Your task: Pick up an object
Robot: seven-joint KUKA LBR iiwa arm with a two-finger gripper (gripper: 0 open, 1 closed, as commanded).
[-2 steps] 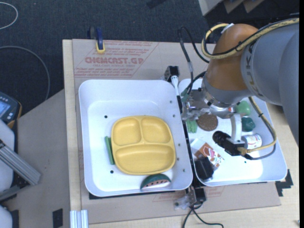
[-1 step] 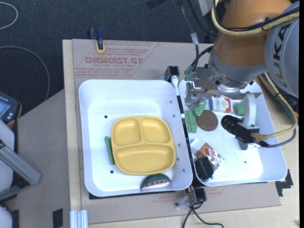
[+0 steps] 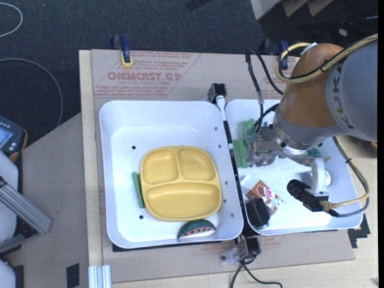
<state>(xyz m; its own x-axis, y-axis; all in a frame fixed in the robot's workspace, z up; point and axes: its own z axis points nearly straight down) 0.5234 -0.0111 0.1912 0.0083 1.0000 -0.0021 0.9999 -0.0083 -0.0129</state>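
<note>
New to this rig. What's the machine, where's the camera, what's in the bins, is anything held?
It is one grey and orange robot arm, reaching in from the right. A single fixed camera looks down on the bench at a slant. The left bin holds a yellow divided plate, a green strip along the plate's left edge, and a toy watermelon slice at the near wall. The gripper hangs over the right bin, next to a green item by that bin's left wall. A small printed packet and a black object lie nearer the camera. Whether anything is held cannot be told.
</note>
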